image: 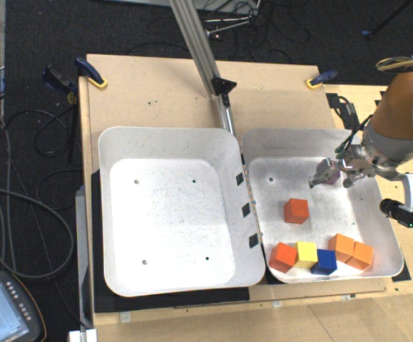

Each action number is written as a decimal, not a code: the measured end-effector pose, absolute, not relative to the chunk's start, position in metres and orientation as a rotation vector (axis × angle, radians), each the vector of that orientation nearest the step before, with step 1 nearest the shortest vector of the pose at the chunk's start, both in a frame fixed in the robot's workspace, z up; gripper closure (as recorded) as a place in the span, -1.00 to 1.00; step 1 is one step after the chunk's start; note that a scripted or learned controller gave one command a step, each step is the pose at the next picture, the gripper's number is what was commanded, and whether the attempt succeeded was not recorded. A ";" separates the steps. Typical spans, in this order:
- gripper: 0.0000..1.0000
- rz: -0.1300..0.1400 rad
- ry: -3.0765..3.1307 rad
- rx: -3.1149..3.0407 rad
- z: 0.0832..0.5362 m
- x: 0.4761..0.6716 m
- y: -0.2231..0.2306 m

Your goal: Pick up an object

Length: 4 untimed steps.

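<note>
The tool (327, 174) hovers over the right bin (263, 155), above a lone orange cube (296, 211); its finger state I cannot tell.

My bench is a pale tan wooden board (163, 95), set over a dark carpeted floor (28, 41). Two shallow white plastic bins lie directly on it, side by side and touching along their inner edges: the left bin (113, 212) and the right bin (263, 173). A blue-and-yellow clamp (90, 73) grips the board's far left corner, and another clamp (322, 80) grips its far right corner.
</note>
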<state>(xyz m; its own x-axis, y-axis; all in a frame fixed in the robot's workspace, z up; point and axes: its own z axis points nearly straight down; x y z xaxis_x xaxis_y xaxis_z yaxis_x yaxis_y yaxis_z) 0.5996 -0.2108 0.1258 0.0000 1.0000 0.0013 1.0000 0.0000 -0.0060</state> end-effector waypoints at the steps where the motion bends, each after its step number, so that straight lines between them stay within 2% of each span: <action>1: -1.00 0.003 -2.220 -2.219 0.093 0.599 -0.210; 2: 1.00 -0.001 -2.224 -2.222 0.106 0.601 -0.210; 3: 1.00 -0.005 -2.228 -2.224 0.169 0.599 -0.210; 4: 1.00 -0.004 -2.229 -2.223 0.212 0.600 -0.210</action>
<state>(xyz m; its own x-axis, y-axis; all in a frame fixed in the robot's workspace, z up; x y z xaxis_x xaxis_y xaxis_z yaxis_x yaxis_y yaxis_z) 0.6004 -0.2099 0.2125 -0.0026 1.0000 -0.0029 1.0000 0.0026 0.0069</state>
